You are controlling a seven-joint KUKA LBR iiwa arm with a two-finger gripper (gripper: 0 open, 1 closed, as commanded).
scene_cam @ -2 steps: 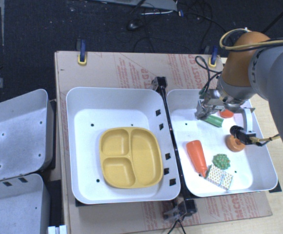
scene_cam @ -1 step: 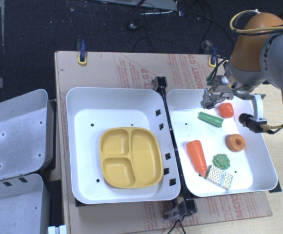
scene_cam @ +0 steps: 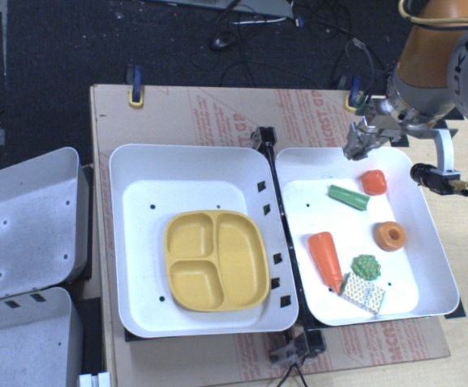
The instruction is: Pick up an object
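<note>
Dark floor strewn with cables lies beyond the far edge of the desk (scene_cam: 185, 107), whose brown top carries faint red lettering too washed out to read. Two shallow white bins sit side by side on it. In the left bin (scene_cam: 129, 184) lies a yellow tray (scene_cam: 216, 260) divided into three compartments, with nothing in them. The right bin (scene_cam: 428, 240) holds several small things: a red tomato-like piece (scene_cam: 373, 182) at the far side, a green cylinder (scene_cam: 348, 197) just left of it, an orange ring (scene_cam: 390, 235) toward the right wall, an orange carrot (scene_cam: 326, 260) lying lengthwise near the middle, a green broccoli-like piece (scene_cam: 366, 266) just right of the carrot, and a patterned white packet (scene_cam: 364, 294) at the near side, touching the broccoli; its print is too small to read. The gripper (scene_cam: 361, 145) hangs over the far rim of the right bin, apart from all these things; whether its fingers are spread or closed I cannot tell.
</note>
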